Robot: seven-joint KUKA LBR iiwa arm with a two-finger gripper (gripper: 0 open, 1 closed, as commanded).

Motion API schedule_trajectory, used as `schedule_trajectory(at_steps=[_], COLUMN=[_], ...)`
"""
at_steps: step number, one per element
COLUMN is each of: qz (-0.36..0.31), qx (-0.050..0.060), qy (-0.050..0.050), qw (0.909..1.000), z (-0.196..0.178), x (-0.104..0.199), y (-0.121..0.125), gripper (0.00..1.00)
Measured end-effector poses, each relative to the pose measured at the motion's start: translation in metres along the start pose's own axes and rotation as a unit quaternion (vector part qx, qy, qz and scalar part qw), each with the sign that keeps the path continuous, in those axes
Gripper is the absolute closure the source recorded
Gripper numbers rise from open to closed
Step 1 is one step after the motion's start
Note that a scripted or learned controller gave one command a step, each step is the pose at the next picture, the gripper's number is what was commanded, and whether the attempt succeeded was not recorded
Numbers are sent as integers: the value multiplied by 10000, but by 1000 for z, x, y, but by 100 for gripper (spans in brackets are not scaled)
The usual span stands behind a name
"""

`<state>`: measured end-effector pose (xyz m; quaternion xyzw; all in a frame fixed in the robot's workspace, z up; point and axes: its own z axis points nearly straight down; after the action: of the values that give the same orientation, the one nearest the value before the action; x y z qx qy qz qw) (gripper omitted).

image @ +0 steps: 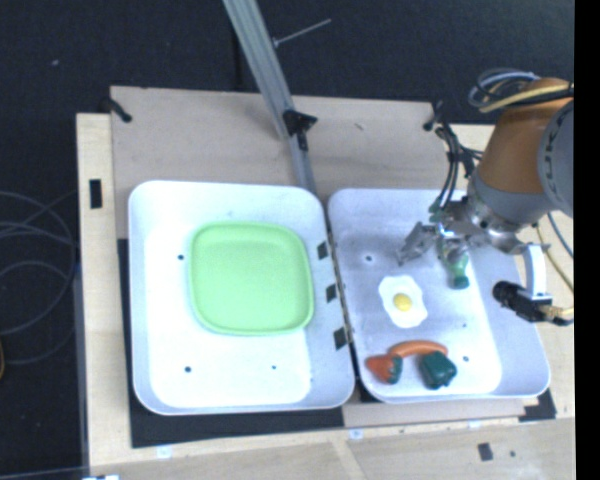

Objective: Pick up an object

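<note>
Even overhead light fell brightly on both white bins (160,368), which were nearly washed out; the surrounding floor at nine o'clock stayed dark. Shadows were faint, focus slightly soft.

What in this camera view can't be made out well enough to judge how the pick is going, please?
- Gripper: fingers too small and blurred to read.
- Teal object by the gripper: partly hidden, identity unclear.
- Items by the sausage in the right bin: the red piece and green piece are too small to identify.
</note>
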<state>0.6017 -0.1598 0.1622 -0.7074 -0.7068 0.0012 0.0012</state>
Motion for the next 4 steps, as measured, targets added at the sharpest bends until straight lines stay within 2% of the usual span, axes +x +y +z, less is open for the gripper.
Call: schedule_trajectory(at_steps=[1,2,3,4], qz=[-1,5,5,-1], qx=[-4,-27,-47,-28], qy=[-1,0,-7,-1], qw=[10000,10000,10000,10000], z=[42,29,-32,-51], x=[-1,-2,-10,-10], y=[-1,0,1,1], gripper=[0,100,100,100])
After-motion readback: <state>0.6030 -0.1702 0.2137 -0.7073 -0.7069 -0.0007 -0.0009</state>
